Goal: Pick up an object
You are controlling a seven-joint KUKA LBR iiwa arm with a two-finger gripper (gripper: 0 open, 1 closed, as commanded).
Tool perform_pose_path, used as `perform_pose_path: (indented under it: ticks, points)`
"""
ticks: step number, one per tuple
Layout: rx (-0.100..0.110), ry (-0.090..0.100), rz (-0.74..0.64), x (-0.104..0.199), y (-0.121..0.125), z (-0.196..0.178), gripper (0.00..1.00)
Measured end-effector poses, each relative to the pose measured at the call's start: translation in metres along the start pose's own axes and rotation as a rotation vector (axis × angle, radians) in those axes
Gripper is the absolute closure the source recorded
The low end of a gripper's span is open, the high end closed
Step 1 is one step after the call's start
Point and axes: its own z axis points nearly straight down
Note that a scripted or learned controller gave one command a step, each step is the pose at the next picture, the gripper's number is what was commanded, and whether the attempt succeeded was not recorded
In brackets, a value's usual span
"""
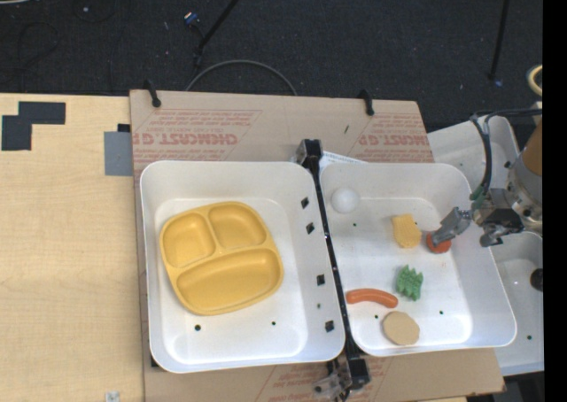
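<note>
My gripper (472, 228) hangs over the right edge of the right bin (461, 325), and its two fingers stand apart, so it is open. The tip of the left finger (454, 223) is right at a small red piece (439, 243), which lies beside that finger, not between the two. A yellow block (407, 231) sits just left of the red piece. Lower in the bin lie a green leafy toy (408, 282), an orange sausage (371, 297) and a tan round disc (400, 328). A white ball (344, 201) rests at the bin's upper left.
The left bin (168, 338) holds a yellow divided plate (221, 255). A black divider (325, 258) runs between the bins. Cardboard (266, 130) lies under both, with a wooden bench top (62, 250) to the left. The arm's grey wrist and cable (509, 188) stand at the right.
</note>
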Motion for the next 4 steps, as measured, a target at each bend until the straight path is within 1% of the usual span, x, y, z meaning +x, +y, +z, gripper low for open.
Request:
perform_pose_path:
  ticks: [1,2,3,4]
  points:
    - [-0.008,-0.002,-0.002,0.000,0.002,-0.004,0.00]
    - [-0.004,0.000,-0.001,-0.002,0.001,0.041,0.00]
    - [-0.004,0.001,-0.001,0.006,0.005,0.091,0.00]
    - [-0.009,-0.001,-0.001,0.006,0.006,0.143,0.00]
